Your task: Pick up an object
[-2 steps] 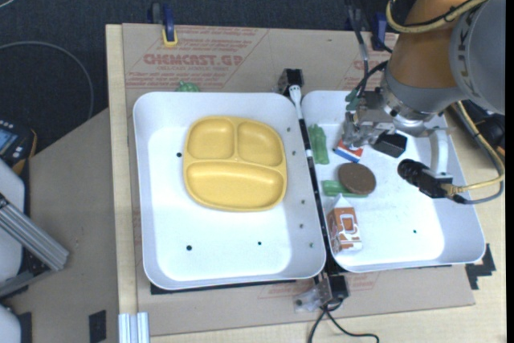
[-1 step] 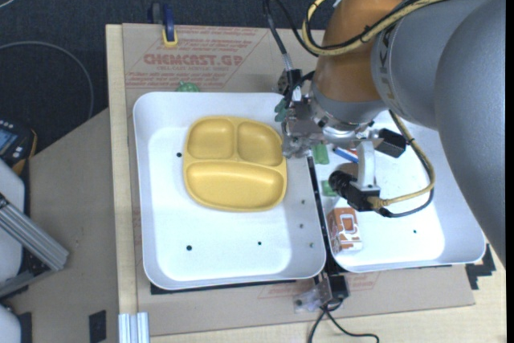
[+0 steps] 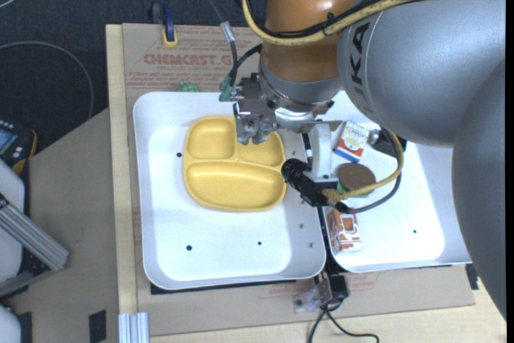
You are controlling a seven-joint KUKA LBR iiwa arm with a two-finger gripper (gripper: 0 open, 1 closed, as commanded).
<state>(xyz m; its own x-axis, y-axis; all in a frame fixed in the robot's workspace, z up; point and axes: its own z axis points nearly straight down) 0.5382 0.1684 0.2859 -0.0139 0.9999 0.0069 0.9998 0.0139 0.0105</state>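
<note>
Just left of and below our gripper (image 3: pixel 255 127) lies the yellow divided plastic plate (image 3: pixel 233 165) in the left white bin (image 3: pixel 161 197). We're descending on its upper rim; whether anything is gripped, we cannot tell. Next comes a secure closing, then a lift.

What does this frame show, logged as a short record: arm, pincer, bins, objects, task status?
arm: grey arm with orange band, reaching over the bins
pincer: low over the yellow divided plate, at its top edge
left bin: holds the yellow divided plate
right bin: holds a red-and-white packet, a brown round item, a small printed pack
task status: no object seen lifted
</note>
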